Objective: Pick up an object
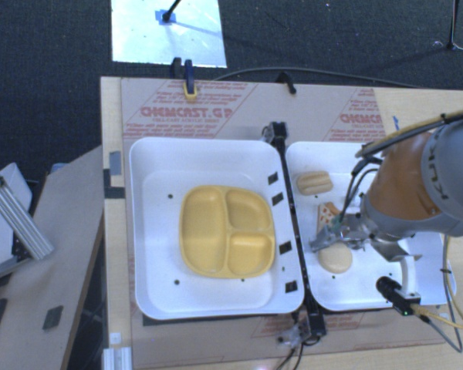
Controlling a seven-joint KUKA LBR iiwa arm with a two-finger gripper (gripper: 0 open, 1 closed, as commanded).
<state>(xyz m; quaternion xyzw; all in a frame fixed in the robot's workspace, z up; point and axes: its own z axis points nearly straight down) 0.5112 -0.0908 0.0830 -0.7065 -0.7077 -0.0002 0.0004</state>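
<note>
While the arm (417,183) bends low over the right bin (355,295), claw (328,239) state is unclear.

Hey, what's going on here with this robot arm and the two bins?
The grey and orange robot arm reaches into the right white bin, its gripper low over a round pale cookie-like piece. A tan bread-roll-shaped toy and an orange cracker-like piece lie nearby. The left white bin holds a yellow divided plate. Nothing is visibly lifted yet.
</note>
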